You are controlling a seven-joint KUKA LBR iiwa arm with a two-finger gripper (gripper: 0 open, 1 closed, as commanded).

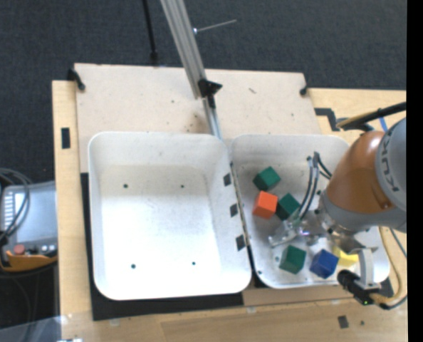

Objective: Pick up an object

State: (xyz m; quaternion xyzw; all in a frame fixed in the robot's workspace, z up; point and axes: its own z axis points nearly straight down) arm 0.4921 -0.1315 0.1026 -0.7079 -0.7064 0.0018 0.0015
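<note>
Orange block (265,204) lies in the right bin (283,140), near that bin's left wall, with a little bare floor between them. It touches the dark green block (288,206) on its right. The top green block (267,178) sits just above both, with open white floor around it toward the bin's far rim. The gripper (290,234) hangs just below the orange and dark green blocks, and whether it is wide or narrow cannot be told. It holds nothing that can be seen.

The low green block (293,259) sits just beside the near wall. The blue block (324,263) is close on its right, and a yellow block (347,257) shows partly under the arm (361,180). This corner is crowded, with 3 blocks near the wall and the arm over them.

Dark lettering on the arm's grey shell is cut off and cannot be read.

The blocks are matte cubes with plain, flat faces. The 2 bins are smooth white with rounded corners and dark specks, and the left bin (92,152) has a wide bare floor. The bench (140,98) is pale, speckled board. A ribbed metal rail (183,38) slants down to the gap between the bins.
</note>
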